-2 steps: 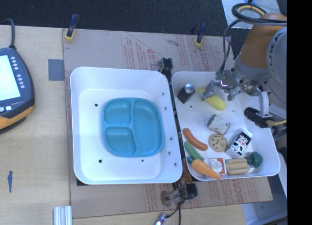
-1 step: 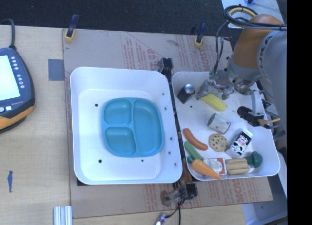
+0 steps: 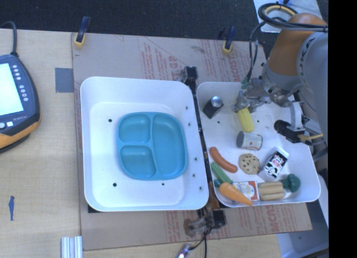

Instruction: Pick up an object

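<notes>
My claw (image 3: 244, 106) is down in the right bin (image 3: 223, 90), at the top end of the corn cob (image 3: 245, 120); can't tell if it grips it or how it's set. Near the cob: small can (image 3: 249, 140), cookie (image 3: 249, 163), sausage (image 3: 222, 159), carrot (image 3: 235, 194), milk carton (image 3: 274, 165). Left bin (image 3: 100, 139) holds a blue divided plate (image 3: 152, 145). Both bins sit on the worktop (image 3: 39, 167).
</notes>
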You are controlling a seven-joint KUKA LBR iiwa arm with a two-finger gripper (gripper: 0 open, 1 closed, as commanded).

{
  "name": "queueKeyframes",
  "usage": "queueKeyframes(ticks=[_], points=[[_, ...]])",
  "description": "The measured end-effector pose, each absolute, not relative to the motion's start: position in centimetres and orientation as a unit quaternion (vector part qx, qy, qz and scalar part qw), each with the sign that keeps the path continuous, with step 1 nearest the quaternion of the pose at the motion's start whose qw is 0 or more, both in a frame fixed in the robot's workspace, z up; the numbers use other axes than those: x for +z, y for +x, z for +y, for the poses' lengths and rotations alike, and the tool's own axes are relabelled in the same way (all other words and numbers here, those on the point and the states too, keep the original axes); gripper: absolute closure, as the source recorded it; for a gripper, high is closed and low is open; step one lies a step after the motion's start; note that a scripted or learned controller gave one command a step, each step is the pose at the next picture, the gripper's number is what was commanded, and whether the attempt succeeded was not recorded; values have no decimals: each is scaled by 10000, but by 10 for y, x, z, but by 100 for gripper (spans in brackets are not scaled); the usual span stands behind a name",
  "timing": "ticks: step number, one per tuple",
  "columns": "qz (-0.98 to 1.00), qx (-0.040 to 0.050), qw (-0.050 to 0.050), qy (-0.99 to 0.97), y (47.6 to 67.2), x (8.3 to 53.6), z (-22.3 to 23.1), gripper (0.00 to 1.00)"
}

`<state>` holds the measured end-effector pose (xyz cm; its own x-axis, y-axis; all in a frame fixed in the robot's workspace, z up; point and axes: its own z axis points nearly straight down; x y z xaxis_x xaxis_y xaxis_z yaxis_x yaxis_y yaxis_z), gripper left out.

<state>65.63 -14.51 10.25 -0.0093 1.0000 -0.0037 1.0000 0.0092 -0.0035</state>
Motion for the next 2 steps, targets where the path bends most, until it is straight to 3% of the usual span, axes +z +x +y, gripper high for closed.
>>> queueKeyframes(ticks=[1, 2], points=[[7092, -14, -12, 7050, 613, 192, -85, 100], [7095, -24, -19, 7047, 589, 226, -38, 100]])
